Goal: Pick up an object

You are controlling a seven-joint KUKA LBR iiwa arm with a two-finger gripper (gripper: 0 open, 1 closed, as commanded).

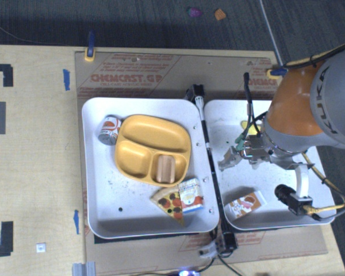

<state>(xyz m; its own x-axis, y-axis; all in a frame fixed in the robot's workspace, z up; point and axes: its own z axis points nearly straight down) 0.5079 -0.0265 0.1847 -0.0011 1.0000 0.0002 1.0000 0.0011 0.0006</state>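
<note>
My gripper [230, 158] hangs low over the left part of the right bin [227, 117], pointing down and to the left, above bare bin floor. An orange-and-white packet [245, 204] lies in front of it near the bin's front wall. A small yellow-green item [252, 127] peeks out from under the wrist. In the left bin [92, 171] are a yellow divided plate [149, 140] with a brown sausage piece [165, 168] in one section, a tipped can [108, 130], a toy pizza slice [168, 202] and a small carton [190, 193].
The grey arm with its orange band [296, 111] covers the right bin's right half. A black cable [248, 99] runs down to the wrist. A black clamp strip [210, 160] divides the two bins. Cardboard lies under both bins.
</note>
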